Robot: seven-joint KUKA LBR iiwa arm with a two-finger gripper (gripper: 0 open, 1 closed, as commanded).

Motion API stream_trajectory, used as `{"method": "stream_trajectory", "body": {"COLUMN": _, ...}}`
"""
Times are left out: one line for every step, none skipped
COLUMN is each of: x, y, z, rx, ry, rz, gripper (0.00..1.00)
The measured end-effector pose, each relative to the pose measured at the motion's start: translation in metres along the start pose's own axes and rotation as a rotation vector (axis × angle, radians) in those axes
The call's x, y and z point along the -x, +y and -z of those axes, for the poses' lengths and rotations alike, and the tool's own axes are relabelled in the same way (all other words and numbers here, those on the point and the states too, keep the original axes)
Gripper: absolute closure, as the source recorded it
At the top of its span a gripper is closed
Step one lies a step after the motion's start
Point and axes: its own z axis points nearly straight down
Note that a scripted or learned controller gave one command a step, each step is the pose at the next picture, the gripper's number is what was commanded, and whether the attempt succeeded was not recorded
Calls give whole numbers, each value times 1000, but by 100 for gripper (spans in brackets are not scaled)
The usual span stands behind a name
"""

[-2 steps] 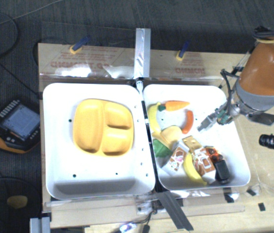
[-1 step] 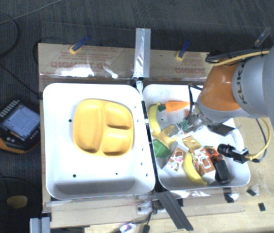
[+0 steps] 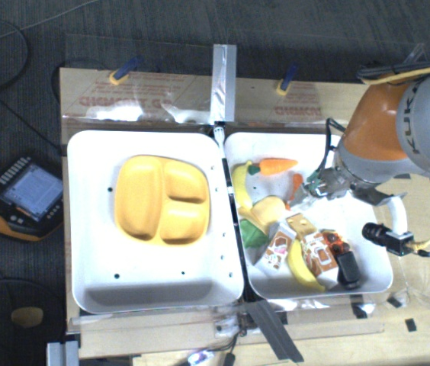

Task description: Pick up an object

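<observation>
The right bin (image 3: 367,280) holds a heap of toy food. An orange carrot (image 3: 278,165) lies at the back, a yellow banana (image 3: 239,184) along the left wall, and a pale yellow fruit (image 3: 269,208) with a green piece (image 3: 252,234) below it. Toward the front lie a small printed carton (image 3: 278,250), a second banana (image 3: 302,266), a brown-and-red box (image 3: 319,253) and a black object (image 3: 347,268). My gripper (image 3: 311,188) is low in the bin, just right of the carrot and above the pale fruit, beside a small orange-red piece (image 3: 297,182).
The left bin (image 3: 93,280) holds a yellow divided tray (image 3: 162,198). A metal divider (image 3: 223,90) runs between the bins at the back. The grey and orange arm (image 3: 386,132) crosses the right bin's far right corner. A handheld pendant (image 3: 20,197) lies on the floor at left.
</observation>
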Motion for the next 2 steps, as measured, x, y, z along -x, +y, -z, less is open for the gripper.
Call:
{"method": "stream_trajectory", "body": {"x": 0, "y": 0, "z": 0, "rx": 0, "ry": 1, "rz": 0, "gripper": 0}}
{"method": "stream_trajectory", "body": {"x": 17, "y": 113, "z": -51, "rx": 0, "ry": -3, "rz": -90, "gripper": 0}}
